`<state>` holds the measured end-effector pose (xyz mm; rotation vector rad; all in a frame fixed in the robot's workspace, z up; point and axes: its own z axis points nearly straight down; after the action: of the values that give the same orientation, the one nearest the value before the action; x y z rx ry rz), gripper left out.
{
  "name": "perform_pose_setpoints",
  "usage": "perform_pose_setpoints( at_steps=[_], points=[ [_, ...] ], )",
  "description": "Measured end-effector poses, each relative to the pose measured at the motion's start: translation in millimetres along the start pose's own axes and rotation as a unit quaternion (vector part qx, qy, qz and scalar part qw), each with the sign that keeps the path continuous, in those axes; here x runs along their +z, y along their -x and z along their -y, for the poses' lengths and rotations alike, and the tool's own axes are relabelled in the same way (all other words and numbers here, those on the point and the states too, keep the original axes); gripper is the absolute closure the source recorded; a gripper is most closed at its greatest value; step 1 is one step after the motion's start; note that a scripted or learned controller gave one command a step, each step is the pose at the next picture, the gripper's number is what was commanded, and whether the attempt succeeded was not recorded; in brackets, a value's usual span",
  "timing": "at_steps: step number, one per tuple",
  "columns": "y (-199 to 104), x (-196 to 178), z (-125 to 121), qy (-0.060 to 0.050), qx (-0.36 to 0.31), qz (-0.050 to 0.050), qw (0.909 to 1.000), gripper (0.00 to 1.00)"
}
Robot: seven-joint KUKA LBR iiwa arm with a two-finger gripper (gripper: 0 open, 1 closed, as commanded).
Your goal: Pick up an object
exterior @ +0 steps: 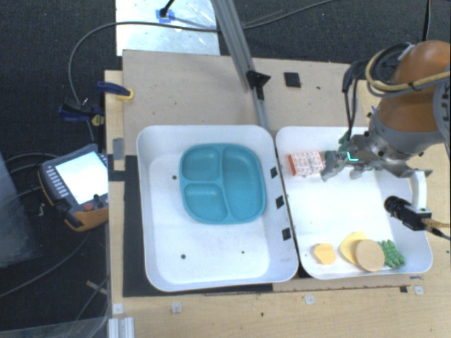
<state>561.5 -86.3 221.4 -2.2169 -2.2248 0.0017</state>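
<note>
My gripper [342, 172] hangs over the back of the right bin [423, 265], its two fingers spread apart with nothing between them. A small red-and-white patterned box [304, 163] lies just to the left of the left finger [328, 174], close to it or touching. Near the bin's front edge lie a small yellow piece [324, 253], a larger yellow piece [350, 244], a tan round object [369, 255] and a green item [392, 253]. The orange-banded wrist [416, 62] rises to the upper right.
The left bin [162, 259] holds a blue divided plate [222, 183]. A grey pole [236, 41] slants across the bench's back. A black cable fitting [403, 213] sits over the right bin's right side. A handheld pendant [76, 185] lies off the bench at left.
</note>
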Motion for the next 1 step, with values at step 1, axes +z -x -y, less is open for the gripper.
perform_pose_setpoints(
  at_steps=[1],
  points=[
    [0.0,-1.3,-0.8,0.002,0.000,0.000,1.0000,0.00]
  ],
)
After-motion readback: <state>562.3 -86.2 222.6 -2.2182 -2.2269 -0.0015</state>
